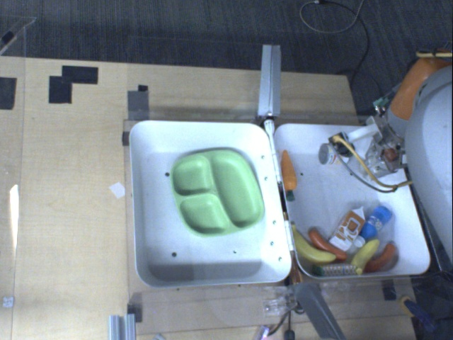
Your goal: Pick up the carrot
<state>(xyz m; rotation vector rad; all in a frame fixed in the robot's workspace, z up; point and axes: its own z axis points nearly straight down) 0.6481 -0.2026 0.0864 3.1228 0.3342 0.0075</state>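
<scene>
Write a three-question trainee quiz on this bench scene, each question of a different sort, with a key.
1. True or false: the carrot lies in the right bin, close against its left wall.
2. What sits in the left bin? A) a green divided plate B) a blue bowl C) a metal pan
3. Fill in: the bananas, the hot dog and the small blue-capped bottle are heaped in the right bin's ____ part, nearest the camera.

Key: 1 true; 2 A, the green divided plate; 3 bottom. The gripper is near the bin's upper right corner, apart from the carrot.
</scene>
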